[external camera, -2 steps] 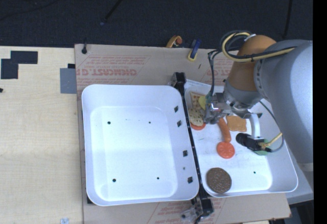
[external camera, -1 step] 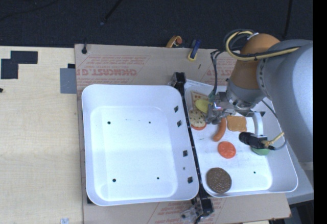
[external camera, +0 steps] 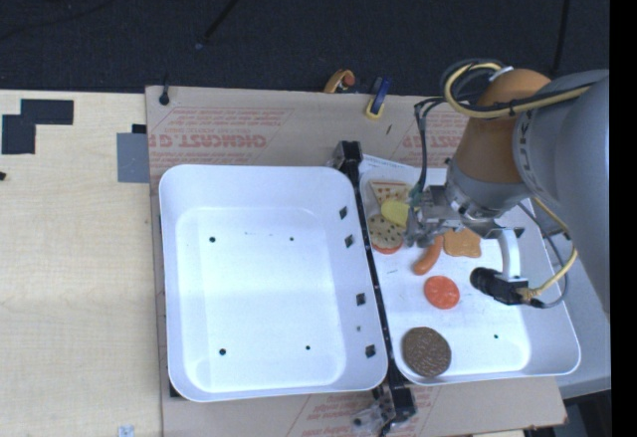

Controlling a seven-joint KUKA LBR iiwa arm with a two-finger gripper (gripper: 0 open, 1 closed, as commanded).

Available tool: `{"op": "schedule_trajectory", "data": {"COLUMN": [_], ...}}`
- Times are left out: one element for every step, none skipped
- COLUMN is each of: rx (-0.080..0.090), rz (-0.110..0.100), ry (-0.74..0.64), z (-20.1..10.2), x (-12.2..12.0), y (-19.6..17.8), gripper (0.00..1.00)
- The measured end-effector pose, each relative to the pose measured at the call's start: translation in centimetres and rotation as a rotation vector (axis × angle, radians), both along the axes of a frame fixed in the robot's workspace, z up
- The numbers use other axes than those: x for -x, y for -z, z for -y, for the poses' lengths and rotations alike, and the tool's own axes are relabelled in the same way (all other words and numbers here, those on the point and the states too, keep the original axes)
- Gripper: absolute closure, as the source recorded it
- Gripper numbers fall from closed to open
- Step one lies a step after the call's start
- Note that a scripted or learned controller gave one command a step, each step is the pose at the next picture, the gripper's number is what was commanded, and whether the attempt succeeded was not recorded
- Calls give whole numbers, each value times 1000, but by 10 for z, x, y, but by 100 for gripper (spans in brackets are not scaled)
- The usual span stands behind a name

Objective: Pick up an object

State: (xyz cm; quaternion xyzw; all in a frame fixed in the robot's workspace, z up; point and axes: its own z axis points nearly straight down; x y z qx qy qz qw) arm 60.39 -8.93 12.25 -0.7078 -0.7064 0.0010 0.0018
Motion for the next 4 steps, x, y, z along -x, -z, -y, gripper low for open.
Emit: {"op": "schedule_trajectory", "data": {"rx": [2, 2, -5, 3], "rz": [3, 0, -20, 13], "ry": [-1, -2, -6, 3], "z": [-6, -6, 7, 78], "x": [-3, -2, -36, 21], "y": [34, 24, 6, 30], "gripper": [100, 100, 100, 100]}}
